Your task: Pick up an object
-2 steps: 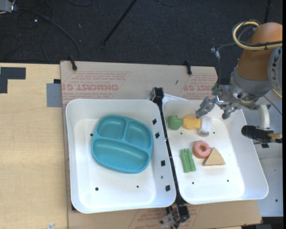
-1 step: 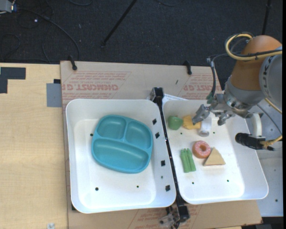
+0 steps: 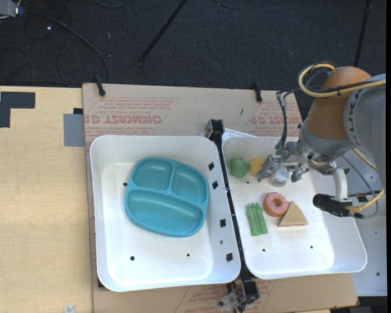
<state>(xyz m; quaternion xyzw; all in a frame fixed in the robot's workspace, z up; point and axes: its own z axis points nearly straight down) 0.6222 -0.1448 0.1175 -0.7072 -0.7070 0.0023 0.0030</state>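
In the right bin (image 3: 339,256), upper half: a small yellow piece (image 3: 257,164) lies just left of the gripper (image 3: 275,172), partly hidden by the metal fingers. Whether it sits between them or only beside them cannot be told. Whether the claw is released or clenched cannot be told either; the parts blur together at this slant.

A green ball (image 3: 240,167) sits touching or nearly touching the yellow piece on its left, close to the divider between the bins.

Below the gripper, nearer the bin's middle: a pink ring, doughnut-like (image 3: 275,204), lying flat. A tan wedge (image 3: 292,216) rests against its lower right edge. A green stick (image 3: 257,218) lies to the ring's left, lengthwise, just apart from it.

The arm (image 3: 352,132) enters from the right, grey with an orange band, bent down over the bin's upper right corner. A black cable end (image 3: 332,205) hangs off it over the bin's right side, well clear of the wedge.

Left bin (image 3: 111,240): a teal divided plate (image 3: 167,195), three compartments, lying flat near the middle.

Both bins rest on a cardboard sheet (image 3: 137,113) on the bench.
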